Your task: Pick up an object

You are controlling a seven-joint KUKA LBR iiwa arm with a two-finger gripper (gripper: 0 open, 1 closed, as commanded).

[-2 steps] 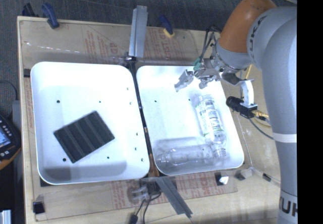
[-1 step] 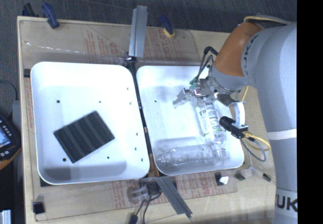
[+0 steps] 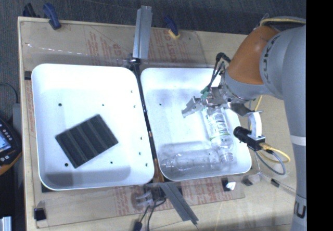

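Hard to make out the clear plastic bottles against the white: one with a label (image 3: 217, 127) stands roughly vertical at the right bin's (image 3: 156, 120) right side, another (image 3: 195, 161) lies along its bottom edge. The gripper (image 3: 200, 104) sits by the labelled bottle's top; can't tell its grip. A ribbed dark slab (image 3: 86, 140) rests in the left bin (image 3: 47, 120).

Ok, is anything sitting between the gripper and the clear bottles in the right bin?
Nothing visible does. The gripper hangs in the right bin, right at the top end of the upright-lying clear bottle. The second clear bottle lies crosswise along the bin's near wall, below the first. The dark ridged pad lies in the left bin.
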